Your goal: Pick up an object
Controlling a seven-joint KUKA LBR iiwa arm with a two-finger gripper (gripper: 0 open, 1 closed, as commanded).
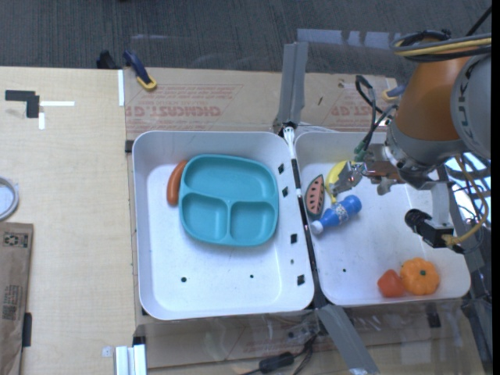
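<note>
A yellow toy, possibly a banana (338, 173), is lying at the ten o'clock side of the right bin (367, 283), and the hand (355, 173) is hanging just beside it at its three o'clock, apparently touching or nearly so. How far the hand is opened I cannot tell, nor whether anything is sitting between its parts; the yellow toy is looking as though it is resting among its neighbours rather than lifted. Just at its seven o'clock a watermelon slice (314, 194) is leaning by the bin's left wall, and at its six o'clock a blue bottle (338, 214) is lying on its side. Well apart, toward five o'clock of the bin, an orange pumpkin (420, 276) is sitting against a red piece (391, 283). In the left bin (156, 272) a teal divided plate (230, 199) is covering part of a hot dog (174, 182) at its nine o'clock. Both bins are resting on the desk (62, 209).

I judge the arm to be working at the reach-and-close step on the crowded cluster. The next move is calling for a firm closing on one toy alone, then a straight lift, without snagging the slice or bottle
</note>
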